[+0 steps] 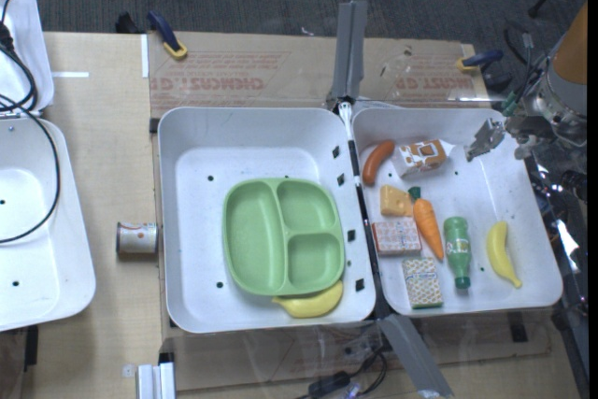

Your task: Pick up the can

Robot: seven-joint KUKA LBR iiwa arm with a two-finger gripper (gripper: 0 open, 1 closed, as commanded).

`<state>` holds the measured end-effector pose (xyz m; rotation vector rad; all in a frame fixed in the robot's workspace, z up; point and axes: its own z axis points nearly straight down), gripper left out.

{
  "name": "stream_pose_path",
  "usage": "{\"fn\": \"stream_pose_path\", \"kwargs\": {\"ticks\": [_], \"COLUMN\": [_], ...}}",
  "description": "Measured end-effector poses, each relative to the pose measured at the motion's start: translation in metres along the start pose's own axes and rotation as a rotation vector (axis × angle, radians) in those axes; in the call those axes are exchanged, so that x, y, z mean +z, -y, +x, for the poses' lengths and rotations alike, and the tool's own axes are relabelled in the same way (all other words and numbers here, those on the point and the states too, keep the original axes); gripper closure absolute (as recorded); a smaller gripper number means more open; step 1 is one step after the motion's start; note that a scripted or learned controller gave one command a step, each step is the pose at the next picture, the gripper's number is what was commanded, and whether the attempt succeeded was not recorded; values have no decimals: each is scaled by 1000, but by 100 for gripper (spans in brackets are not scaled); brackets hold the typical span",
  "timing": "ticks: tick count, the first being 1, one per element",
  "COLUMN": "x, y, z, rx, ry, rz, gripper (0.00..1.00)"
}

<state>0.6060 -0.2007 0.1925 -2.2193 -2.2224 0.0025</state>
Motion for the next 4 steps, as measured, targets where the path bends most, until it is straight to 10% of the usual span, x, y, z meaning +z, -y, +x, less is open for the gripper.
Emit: {"fn": "stream_pose_path", "kwargs": {"ticks": [1,2,4], "x": [79,27,85], "y": [-34,-40,-42], "z": [26,31,65], "rx": [225,495,505], "ry": [3,1,-9], "rz": [-19,-1,-29], "gripper": [0,0,0]}}
